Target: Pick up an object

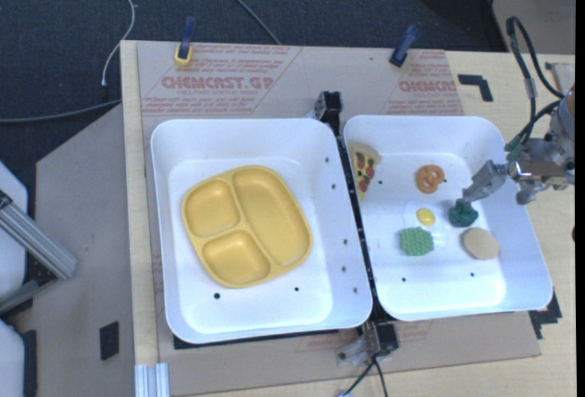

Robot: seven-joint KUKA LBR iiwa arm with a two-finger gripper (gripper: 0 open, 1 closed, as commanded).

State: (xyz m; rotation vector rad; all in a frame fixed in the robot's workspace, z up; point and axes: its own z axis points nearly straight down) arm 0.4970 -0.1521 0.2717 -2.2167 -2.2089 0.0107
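While the gripper (477, 188) hangs over the right shallow white bin (475, 290), fingers state cannot tell, its tip sits just above a small dark green toy (462, 215). Nearby: beige round piece (481, 244), yellow bit (425, 217), green bumpy ball (416, 241), orange-brown donut-like toy (430, 177), pizza slice toy (365, 166). Left bin (183, 295) holds a yellow three-compartment plastic plate (245, 224).

A pale wooden bench (512, 80) carries a brown sheet of cardboard (228, 80), held along its far edge by two blue clamps (186, 37). On the cardboard sit two shallow white bins side by side, the left bin (174, 230) and the right bin (521, 285) touching along their inner rims.
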